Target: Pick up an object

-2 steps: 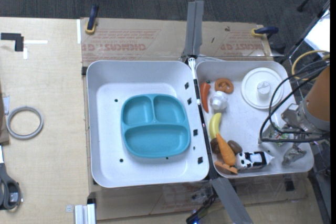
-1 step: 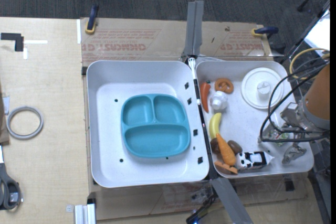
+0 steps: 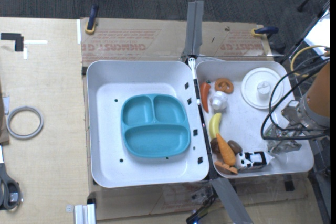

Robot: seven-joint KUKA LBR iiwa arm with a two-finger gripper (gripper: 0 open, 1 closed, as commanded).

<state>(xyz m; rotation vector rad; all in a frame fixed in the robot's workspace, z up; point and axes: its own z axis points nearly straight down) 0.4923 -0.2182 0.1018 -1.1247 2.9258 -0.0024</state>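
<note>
The right bin (image 3: 294, 165) holds several small items along its left side. From back to front these are a brown pretzel (image 3: 224, 85), a thin orange-red piece (image 3: 204, 97), a white ball-like item (image 3: 218, 101), a yellow banana (image 3: 215, 125), an orange carrot (image 3: 226, 150) and a black-and-white toy (image 3: 251, 160). A round white lid (image 3: 262, 87) lies at the back right. My gripper (image 3: 284, 140) hangs over the bin's right side, right of the black-and-white toy and apart from every item. Nothing shows in its grasp.
The left bin (image 3: 100, 128) carries a teal divided plate (image 3: 155, 125). Black cables (image 3: 283, 86) loop from the arm over the right bin's back right corner. A tape ring (image 3: 23, 122) and scissors (image 3: 9, 192) lie on the bench at far left.
</note>
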